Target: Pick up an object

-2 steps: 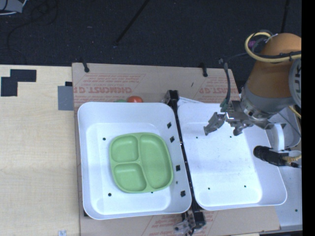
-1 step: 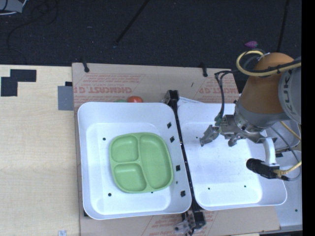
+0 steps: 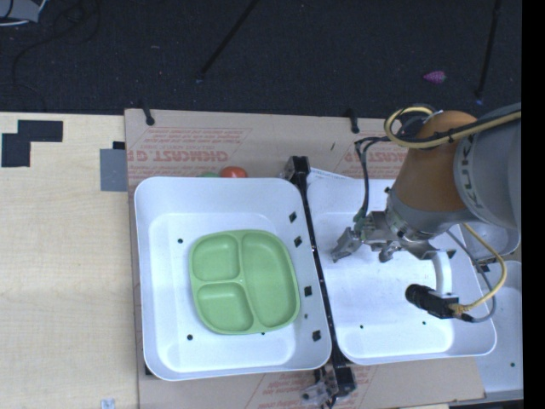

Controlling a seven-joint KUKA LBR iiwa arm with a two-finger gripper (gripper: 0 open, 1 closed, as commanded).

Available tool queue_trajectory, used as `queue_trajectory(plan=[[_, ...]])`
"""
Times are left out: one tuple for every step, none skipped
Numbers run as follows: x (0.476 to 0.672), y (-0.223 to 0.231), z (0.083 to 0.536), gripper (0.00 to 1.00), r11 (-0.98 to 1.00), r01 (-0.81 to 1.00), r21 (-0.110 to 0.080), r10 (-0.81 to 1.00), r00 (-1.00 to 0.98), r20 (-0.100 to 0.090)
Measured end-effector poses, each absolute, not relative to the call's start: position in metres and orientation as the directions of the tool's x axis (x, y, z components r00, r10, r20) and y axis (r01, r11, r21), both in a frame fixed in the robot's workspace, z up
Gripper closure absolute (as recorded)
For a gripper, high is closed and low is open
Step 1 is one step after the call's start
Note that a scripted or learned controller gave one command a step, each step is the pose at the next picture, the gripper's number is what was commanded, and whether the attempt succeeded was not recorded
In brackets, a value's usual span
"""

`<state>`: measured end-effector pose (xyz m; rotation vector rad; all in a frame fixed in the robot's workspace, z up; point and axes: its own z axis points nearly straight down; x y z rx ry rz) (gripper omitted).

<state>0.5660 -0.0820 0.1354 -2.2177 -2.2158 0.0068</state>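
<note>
Green plate [image 3: 244, 280] lies in left bin [image 3: 162, 211]. Gripper [image 3: 364, 247] hangs over right bin [image 3: 383, 331], fingers spread wide, holding nothing. Red print on cardboard [image 3: 187, 153], mirrored, unreadable.

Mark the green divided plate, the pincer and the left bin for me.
green divided plate [image 3: 244, 280]: camera view, centre ridge.
pincer [image 3: 364, 247]: camera view, midway between its fingertips.
left bin [image 3: 162, 201]: camera view, bare upper-left wall.

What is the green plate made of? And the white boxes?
The green plate looks like plastic: one even pale green, smooth, with soft rounded dividers moulded in. The two white bins also look like plastic, smooth and slightly shiny with rounded corners, though the picture alone cannot prove it.
</note>
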Motion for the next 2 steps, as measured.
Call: queue_trajectory(plan=[[0.566, -0.084, 0.148, 1.0, -0.007, 1.0, -0.007, 1.0, 0.007, 0.001], [0.56, -0.092, 0.195, 1.0, -0.006, 1.0, 0.001, 1.0, 0.006, 0.0]])
